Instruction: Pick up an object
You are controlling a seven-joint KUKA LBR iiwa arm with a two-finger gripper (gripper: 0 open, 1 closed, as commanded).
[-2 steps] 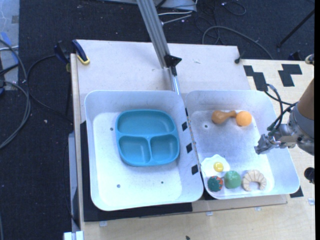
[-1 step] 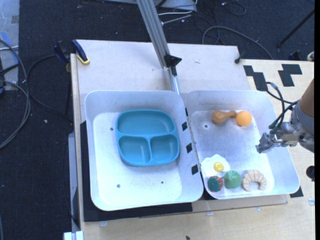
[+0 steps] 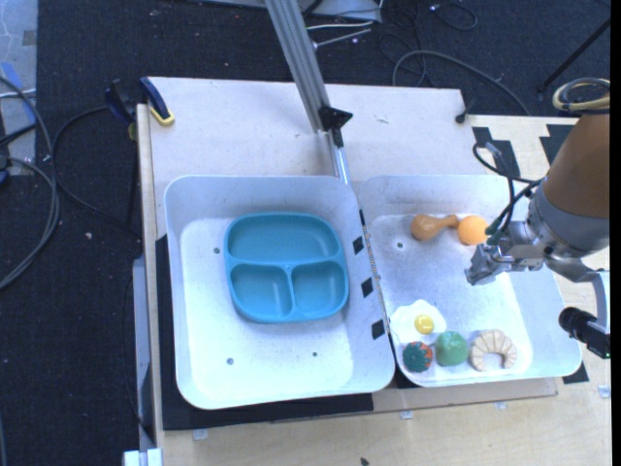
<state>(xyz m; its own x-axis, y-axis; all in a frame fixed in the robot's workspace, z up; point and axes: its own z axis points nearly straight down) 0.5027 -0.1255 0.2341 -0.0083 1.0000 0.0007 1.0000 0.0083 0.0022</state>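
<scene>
Gripper: your gripper (image 3: 482, 266) hangs over the right bin (image 3: 543, 304), just below the orange ball (image 3: 472, 229) — I cannot tell how its jaws stand.
Objects: beside the ball lies a tan pear-shaped piece (image 3: 430, 225); nearer you, a fried egg (image 3: 420, 320), two green items and a croissant (image 3: 494, 349).
Left bin: holds a blue divided tray (image 3: 287, 265).

In the right bin (image 3: 543, 357), an orange ball (image 3: 472, 229) touches a tan drumstick (image 3: 431, 225); fried egg (image 3: 419, 320), green pieces (image 3: 451, 349) and croissant (image 3: 493, 349) line its front wall.
</scene>
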